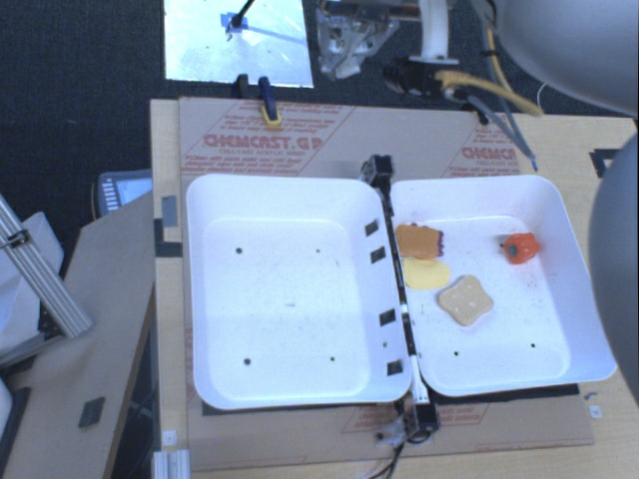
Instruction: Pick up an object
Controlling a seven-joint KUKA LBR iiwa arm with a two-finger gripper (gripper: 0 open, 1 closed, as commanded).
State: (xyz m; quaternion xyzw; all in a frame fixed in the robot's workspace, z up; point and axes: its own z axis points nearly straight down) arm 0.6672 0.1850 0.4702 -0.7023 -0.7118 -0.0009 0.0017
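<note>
While the grey arm's two-finger gripper (pixel 344 43) is hanging beyond the bins' far edge, holding nothing, its opening is too unclear to tell. Lying in the right white plastic bin (pixel 559 352) are an orange toast-shaped piece (pixel 418 240), a pale yellow flat slice (pixel 426 274), a tan bread-shaped piece (pixel 464 300) and a small red-orange pepper-like toy (pixel 518 247). Beside it is sitting the left white bin (pixel 215 367).

Dark carpet floor (pixel 80 58), shiny metal sheet (pixel 235 28) at top, tan bench board (pixel 300 133) under bins
</note>
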